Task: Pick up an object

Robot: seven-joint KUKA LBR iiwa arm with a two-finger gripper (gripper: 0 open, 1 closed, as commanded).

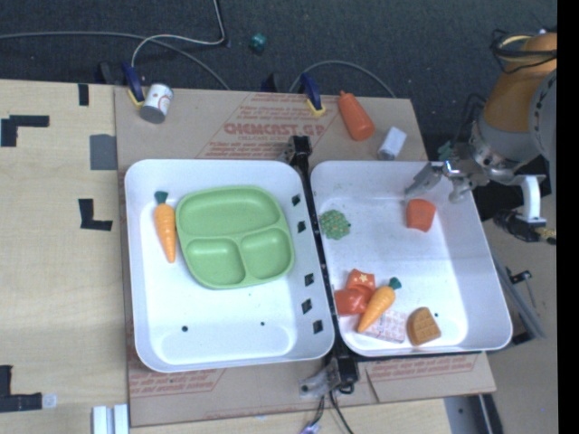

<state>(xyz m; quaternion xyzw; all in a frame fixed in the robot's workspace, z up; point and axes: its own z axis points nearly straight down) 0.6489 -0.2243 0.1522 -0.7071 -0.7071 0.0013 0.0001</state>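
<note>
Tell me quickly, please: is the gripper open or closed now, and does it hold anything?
Gripper: open, holding nothing; it is above the right bin's far edge, up and to the right of the red-orange block.

Arm (520, 107) cut off by right edge past the orange band. Jaws blurry, can't tell open or shut. Flat pink packet (387, 329) in right bin partly under a carrot (377, 306) and a brown biscuit-like piece (422, 325). Small teal thing (259, 41) above the bench too small to ID. Cables at bottom edge cut off.
</note>
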